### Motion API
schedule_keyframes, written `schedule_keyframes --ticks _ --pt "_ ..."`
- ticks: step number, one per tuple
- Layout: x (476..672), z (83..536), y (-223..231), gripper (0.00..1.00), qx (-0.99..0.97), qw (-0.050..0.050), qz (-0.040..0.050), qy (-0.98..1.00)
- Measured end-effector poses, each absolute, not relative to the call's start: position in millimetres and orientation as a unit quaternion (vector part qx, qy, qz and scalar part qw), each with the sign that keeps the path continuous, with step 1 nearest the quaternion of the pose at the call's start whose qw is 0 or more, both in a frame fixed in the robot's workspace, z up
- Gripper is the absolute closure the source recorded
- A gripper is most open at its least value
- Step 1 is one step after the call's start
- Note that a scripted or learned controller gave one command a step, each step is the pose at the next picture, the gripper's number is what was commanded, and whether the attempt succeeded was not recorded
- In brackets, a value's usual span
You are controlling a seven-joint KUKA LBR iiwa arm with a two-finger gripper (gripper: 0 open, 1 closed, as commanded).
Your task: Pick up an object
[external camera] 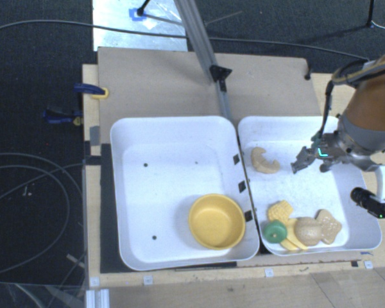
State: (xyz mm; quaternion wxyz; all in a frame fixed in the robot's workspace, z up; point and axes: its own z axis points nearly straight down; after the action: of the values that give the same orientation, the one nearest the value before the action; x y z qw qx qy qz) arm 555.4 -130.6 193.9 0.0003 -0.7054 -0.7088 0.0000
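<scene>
Tan croissant-looking piece (265,161) sits just left of the gripper (306,161), whose grip state I can't tell, so a descent here might clip its edge and shove it away.

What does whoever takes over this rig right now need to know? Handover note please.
Hand: over the right bin, just right of the tan croissant-shaped piece. Nothing visible between its fingers; open or shut can't be told from this view.
Right bin, near edge: a cluster of a green round piece, a yellow waffle-like piece, a beige lump and a tan cookie-like piece.
Left bin: a yellow bowl at its near right corner.
Done: nothing lifted.
Left: grasp and lift one object; the croissant-shaped piece is closest to the hand.
</scene>
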Motion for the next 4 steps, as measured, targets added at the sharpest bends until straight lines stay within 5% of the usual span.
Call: schedule_keyframes --ticks 1,4 --pt "556.1 195 -131 0.00 -0.705 -0.001 -0.0006 -0.709" --pt "557.2 90 -131 0.00 -0.707 0.000 0.0001 -0.707"
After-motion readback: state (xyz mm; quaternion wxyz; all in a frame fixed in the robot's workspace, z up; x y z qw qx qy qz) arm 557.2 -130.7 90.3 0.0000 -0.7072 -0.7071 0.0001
